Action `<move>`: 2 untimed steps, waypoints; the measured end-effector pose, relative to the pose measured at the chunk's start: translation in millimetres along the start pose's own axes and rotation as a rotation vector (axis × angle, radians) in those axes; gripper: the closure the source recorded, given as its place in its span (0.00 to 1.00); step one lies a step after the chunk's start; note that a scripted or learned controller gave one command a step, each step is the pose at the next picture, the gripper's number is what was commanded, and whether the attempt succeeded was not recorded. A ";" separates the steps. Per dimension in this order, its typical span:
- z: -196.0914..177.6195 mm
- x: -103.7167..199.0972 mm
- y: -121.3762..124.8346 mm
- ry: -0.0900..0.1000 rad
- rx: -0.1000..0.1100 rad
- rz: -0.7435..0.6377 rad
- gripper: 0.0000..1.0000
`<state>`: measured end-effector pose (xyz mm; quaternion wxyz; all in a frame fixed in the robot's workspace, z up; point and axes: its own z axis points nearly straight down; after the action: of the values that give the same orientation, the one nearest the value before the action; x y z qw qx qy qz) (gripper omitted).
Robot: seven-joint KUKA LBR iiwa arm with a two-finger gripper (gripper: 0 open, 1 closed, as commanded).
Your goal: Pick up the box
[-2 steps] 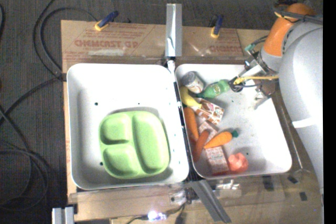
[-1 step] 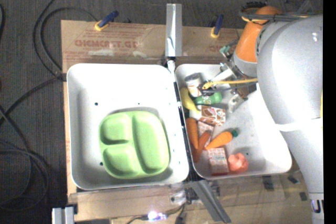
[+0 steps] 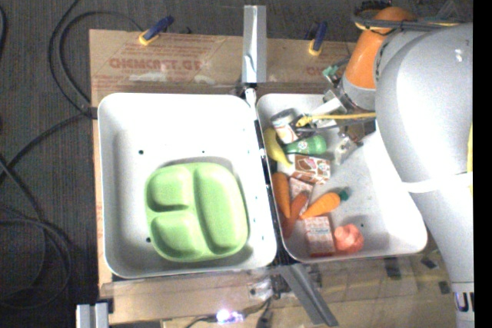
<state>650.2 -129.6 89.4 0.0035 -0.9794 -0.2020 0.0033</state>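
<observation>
Box first: the small red-and-white printed carton (image 3: 311, 167) lies just below your pincer (image 3: 338, 136), whose state you cannot tell. Crowding it are a green bottle (image 3: 306, 145), orange plastic carrots (image 3: 323, 204); you may snag those instead.

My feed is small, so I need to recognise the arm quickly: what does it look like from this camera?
The arm is bulky and rounded, with smooth pale grey shells. An orange band rings it just above the wrist. Below that band sits darker metal hardware with a teal-coloured bit. At the lower right edge a small dark marking shows on the shell.
</observation>
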 end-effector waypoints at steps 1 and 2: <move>-8.8 1.1 0.1 0.004 -0.005 -0.002 1.00; -139.7 36.2 -65.4 0.002 -0.007 0.030 1.00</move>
<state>658.6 -56.0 229.4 0.0000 -0.9823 -0.1873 0.0017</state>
